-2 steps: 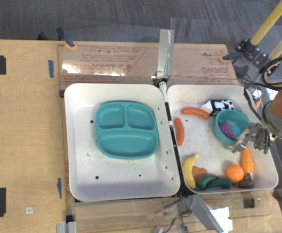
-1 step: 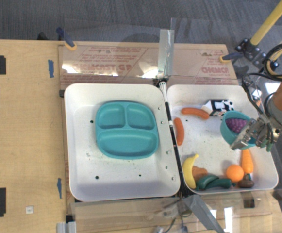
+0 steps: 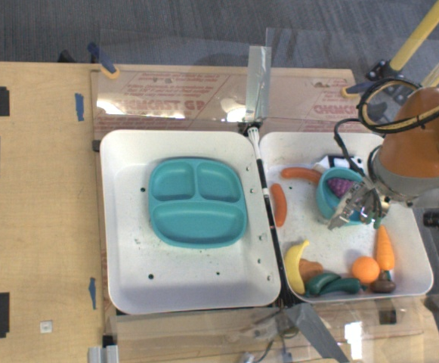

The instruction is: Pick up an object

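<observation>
the gripper (image 3: pixel 353 209) hangs low in the right bin (image 3: pixel 409 237), just beside a teal cup (image 3: pixel 329 187) holding purple grapes (image 3: pixel 341 181); whether its jaws are spread or pressed together cannot be told. an orange (image 3: pixel 366 269), carrot (image 3: pixel 385 249) and banana (image 3: pixel 295 264) lie nearby. a teal divided plate (image 3: pixel 198 203) sits in the left bin (image 3: pixel 121 225).

arm (image 3: pixel 423 138): cut by right edge | teal cup (image 3: pixel 334 191): partly behind end effector (image 3: pixel 353 210)
</observation>
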Robot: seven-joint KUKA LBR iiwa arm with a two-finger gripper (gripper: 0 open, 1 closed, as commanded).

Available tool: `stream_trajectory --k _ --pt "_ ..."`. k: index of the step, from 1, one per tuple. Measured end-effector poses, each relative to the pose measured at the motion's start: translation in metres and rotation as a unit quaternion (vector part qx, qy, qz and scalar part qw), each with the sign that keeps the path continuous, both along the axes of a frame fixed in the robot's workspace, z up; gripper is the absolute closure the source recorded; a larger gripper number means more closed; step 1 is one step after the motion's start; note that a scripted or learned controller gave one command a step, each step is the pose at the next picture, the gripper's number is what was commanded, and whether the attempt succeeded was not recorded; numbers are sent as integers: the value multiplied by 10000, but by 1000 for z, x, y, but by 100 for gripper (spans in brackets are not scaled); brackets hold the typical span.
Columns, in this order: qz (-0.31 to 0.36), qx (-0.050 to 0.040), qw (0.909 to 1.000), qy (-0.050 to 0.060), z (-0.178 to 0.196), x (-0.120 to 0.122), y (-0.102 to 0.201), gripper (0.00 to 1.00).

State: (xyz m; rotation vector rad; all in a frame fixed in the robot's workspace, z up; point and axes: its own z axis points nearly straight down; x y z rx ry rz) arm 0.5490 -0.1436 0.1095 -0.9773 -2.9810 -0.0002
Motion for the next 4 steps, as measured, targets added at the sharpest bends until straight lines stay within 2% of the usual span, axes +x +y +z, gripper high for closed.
stream_trajectory --k 1,2,3,4 --pt "-1 -8 10000 -36 2 3 -1 0" --pt "336 -14 9994 8 -18 54 30 0" --pt "-3 -24 10000 -85 -19 35 -12 0" --pt "-153 -10 9998 -83 -19 43 -25 0"
